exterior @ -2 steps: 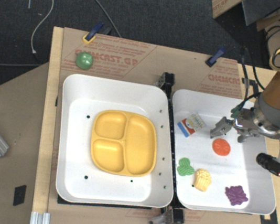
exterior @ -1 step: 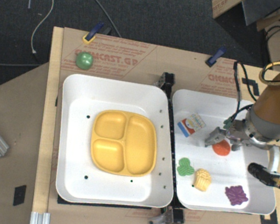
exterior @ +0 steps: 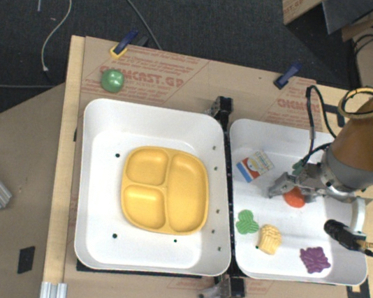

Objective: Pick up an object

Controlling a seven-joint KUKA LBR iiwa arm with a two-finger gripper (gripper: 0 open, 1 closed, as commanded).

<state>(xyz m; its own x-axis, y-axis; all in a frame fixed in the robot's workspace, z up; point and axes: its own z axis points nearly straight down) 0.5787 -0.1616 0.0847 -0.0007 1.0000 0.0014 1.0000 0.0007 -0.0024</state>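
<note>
Roughly round red object (exterior: 296,198), axis unclear

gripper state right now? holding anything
gripper: down over the red-orange object in the right bin; a grasp cannot be told.

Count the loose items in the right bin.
5: white, blue and red packet far left; red-orange round item under the claw; green leafy toy and yellow corn-like toy near left; purple grape-like toy near right. The arm may hide more.

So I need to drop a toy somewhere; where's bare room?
Left bin: white floor around the yellow plate. Right bin: its top edge above the card. It is crowded along the front: green toy, corn, purple grapes.
</note>
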